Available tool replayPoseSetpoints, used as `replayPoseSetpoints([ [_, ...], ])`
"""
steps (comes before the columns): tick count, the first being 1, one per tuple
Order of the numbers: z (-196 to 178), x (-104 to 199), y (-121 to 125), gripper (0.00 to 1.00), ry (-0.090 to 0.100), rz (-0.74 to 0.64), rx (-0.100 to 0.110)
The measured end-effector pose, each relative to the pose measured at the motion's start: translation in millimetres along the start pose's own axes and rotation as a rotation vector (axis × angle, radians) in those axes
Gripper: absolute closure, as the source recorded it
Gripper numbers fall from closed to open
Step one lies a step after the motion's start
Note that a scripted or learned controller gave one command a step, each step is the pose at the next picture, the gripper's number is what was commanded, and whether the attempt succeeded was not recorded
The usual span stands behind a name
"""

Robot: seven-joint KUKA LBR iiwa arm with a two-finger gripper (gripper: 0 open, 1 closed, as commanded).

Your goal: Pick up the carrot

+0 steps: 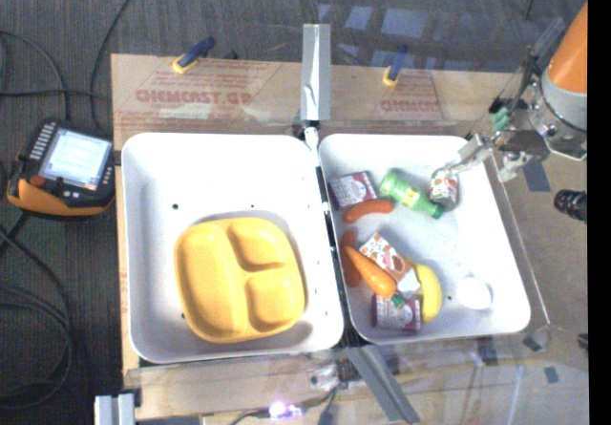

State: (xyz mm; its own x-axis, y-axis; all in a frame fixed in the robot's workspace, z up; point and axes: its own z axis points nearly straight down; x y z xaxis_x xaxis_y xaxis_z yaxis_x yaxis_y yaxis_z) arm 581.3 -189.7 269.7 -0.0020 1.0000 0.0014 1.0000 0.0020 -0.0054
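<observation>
The carrot [368,271] is orange and lies at a slant in the right bin [506,251], near that bin's left wall, its upper end tucked beside a red and white carton [386,254]. My gripper [452,168] hangs over the bin's far right part, well up and to the right of the carrot. Its tip is just above a small red and white box [443,188]. Nothing shows whether it touches that box.
The right bin also holds a maroon packet [351,189], a sausage [368,211], a green bottle [409,193], a yellow fruit [431,291], a white egg [473,294] and a maroon cup [395,312]. A yellow sectioned plate [242,276] lies in the left bin [153,184].
</observation>
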Motion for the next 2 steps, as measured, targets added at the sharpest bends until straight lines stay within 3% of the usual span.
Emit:
replayPoseSetpoints([
  [1, 138, -32, -97, 0.0, 0.002, -0.073, 0.001],
  [2, 163, 60, -83, 0.0, -0.009, 0.01, -0.029],
])
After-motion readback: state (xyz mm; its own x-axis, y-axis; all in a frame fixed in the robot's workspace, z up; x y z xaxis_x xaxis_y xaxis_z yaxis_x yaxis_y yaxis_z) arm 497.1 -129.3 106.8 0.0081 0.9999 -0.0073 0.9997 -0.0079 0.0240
